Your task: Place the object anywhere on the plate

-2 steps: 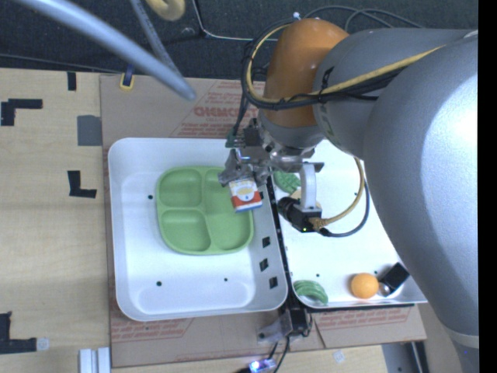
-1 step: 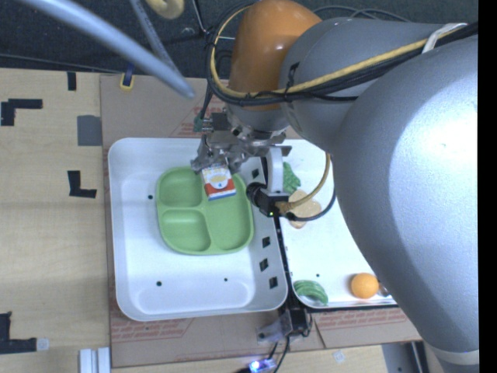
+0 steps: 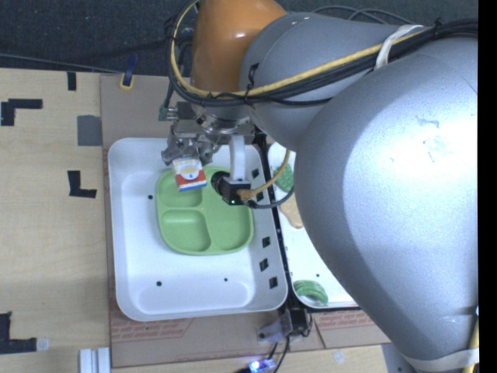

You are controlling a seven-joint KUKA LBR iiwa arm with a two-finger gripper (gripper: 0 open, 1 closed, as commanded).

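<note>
One small white carton (image 3: pixel 189 177) seen clamped between fingers of gripper (image 3: pixel 188 162) — held at 11 o'clock corner of green plate (image 3: pixel 203 225), inside left white bin (image 3: pixel 136 231).

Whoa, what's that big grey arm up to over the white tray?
The arm's gripper hangs over the left bin, at the top edge of a green plate lying in it. A small white carton with orange and blue print sits at its fingers, just above or on the plate's rim; whether it is gripped or already let go is unclear from here.
</note>
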